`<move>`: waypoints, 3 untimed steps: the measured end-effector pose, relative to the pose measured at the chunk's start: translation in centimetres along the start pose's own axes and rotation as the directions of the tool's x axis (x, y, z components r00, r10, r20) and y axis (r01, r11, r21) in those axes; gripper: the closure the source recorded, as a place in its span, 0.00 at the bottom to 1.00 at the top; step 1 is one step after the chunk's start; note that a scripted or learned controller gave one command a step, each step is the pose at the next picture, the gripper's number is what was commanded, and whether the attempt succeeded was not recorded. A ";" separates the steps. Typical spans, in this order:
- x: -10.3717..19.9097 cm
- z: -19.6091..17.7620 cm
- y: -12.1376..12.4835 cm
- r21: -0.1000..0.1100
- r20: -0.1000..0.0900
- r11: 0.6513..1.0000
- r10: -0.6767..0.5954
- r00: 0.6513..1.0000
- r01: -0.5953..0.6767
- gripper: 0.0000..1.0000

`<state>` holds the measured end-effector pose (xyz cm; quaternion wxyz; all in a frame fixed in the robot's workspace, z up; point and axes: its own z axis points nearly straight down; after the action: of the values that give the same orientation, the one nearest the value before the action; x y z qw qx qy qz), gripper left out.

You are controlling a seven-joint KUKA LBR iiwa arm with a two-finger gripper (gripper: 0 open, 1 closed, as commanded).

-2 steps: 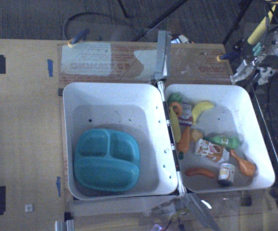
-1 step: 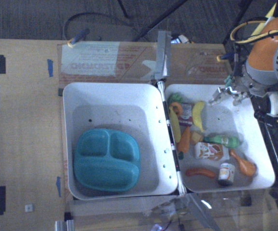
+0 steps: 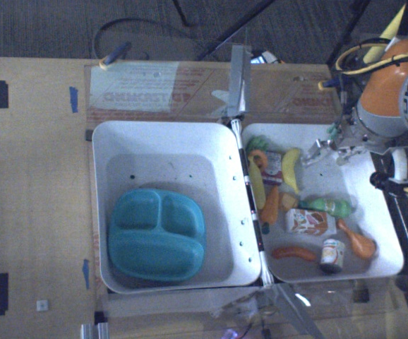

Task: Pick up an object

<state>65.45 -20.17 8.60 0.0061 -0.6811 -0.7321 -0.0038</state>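
dark carpet floor [image 3: 63, 13], wooden bench [image 3: 34, 210]

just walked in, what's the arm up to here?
The KUKA arm reaches in from the right, with its gripper above the far side of the right bin, nothing visibly between its fingers. That bin holds toy food: a banana, a carrot, a small can, a sausage and more. The left bin holds a teal divided plate. No pick yet.

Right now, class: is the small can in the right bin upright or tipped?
Upright: the can stands on its base, its round top facing up, beside the sausage.
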 end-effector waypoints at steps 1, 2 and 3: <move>-0.4 -0.1 -3.4 -0.010 -0.002 1.000 -0.024 1.000 0.024 0.00; 6.2 0.1 -7.9 -0.005 0.015 0.982 -0.189 0.982 0.189 0.00; 6.0 0.3 0.5 0.024 0.006 0.971 -0.238 0.971 0.238 0.00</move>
<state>65.52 -14.11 8.42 0.0102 -0.5883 -0.8085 0.0070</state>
